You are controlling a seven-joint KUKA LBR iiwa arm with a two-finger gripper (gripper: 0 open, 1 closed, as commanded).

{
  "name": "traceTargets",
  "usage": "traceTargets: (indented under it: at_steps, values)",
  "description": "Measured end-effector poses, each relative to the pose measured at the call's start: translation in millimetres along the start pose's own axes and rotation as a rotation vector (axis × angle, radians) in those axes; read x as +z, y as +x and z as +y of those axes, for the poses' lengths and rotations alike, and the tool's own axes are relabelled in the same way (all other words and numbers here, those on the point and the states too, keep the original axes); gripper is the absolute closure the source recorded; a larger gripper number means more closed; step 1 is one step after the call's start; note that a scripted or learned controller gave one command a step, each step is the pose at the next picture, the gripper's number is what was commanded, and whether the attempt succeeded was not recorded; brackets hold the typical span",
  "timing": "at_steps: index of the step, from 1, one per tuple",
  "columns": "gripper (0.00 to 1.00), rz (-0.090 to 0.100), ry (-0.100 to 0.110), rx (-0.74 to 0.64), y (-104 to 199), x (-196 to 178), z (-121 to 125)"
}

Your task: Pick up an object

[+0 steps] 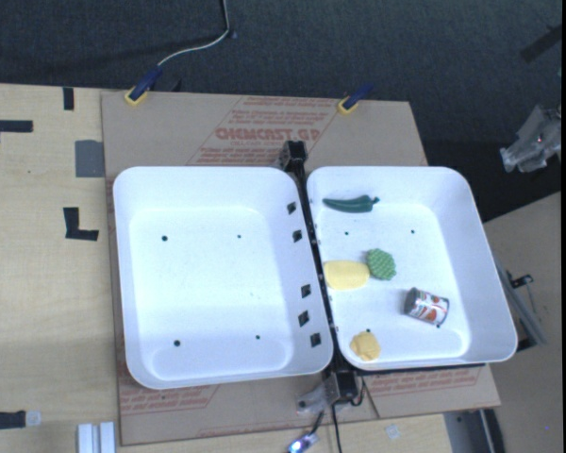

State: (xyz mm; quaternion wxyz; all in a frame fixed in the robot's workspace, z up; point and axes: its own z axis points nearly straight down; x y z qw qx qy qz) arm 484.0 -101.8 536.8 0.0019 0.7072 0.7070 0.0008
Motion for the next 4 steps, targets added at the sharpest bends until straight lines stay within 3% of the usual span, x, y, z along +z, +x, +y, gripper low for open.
traceTargets:
  at_steps: [1,2,3,4]
  values:
    - [1.00,-0.001,0.003,0.004,-57.0,2.3,-0.4]
    - [1.00,0.005,0.021,-0.003,-10.5,171.0,-2.3]
    - [1.00,-0.001,-0.010,-0.004,-6.1,45.6,0.3]
    - [1.00,-0.001,-0.003,-0.002,-22.6,-0.8,32.5]
